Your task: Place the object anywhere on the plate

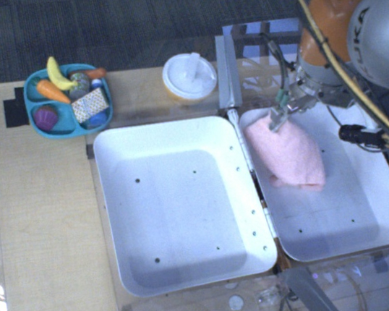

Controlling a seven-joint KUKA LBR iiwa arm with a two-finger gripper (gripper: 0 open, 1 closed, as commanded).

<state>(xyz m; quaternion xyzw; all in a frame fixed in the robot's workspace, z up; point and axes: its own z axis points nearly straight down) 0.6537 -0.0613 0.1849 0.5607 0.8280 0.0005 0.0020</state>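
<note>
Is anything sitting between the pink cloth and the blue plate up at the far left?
Yes. The pink folded cloth lies in the right white bin; the blue divided plate, already carrying toy food, sits outside the bins. The left white bin, its raised walls and the round white lidded container lie between.

arm: mine, grey with orange band (336, 8), in from right, over right bin's far edge
gripper (278, 117): at far end of pink cloth, tip touching it; I can't confirm a hold
cloth (291, 156): pink, folded, in right bin (352, 225), far-left part, near the divider
left bin (176, 198): white, a few dark dots on its floor
blue tray (34, 103): far left on bench, toy food in compartments, banana (57, 74) on top
lid (189, 75): white, round, behind left bin
</note>
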